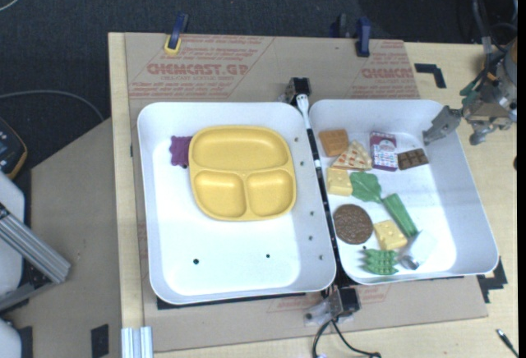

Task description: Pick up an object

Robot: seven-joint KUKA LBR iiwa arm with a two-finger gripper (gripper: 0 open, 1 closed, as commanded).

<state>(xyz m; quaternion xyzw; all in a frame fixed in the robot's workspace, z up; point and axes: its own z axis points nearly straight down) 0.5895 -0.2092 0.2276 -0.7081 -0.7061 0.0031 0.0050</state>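
Two white bins sit on the bench — toy food fills the right bin, left of and below the claw, whose opening cannot be told.

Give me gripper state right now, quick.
Gripper: over the far right edge of the right bin, above the toy food; nothing seen between its fingers; open or shut cannot be told.

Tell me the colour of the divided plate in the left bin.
The divided plate is yellow, seen clearly in the camera view.
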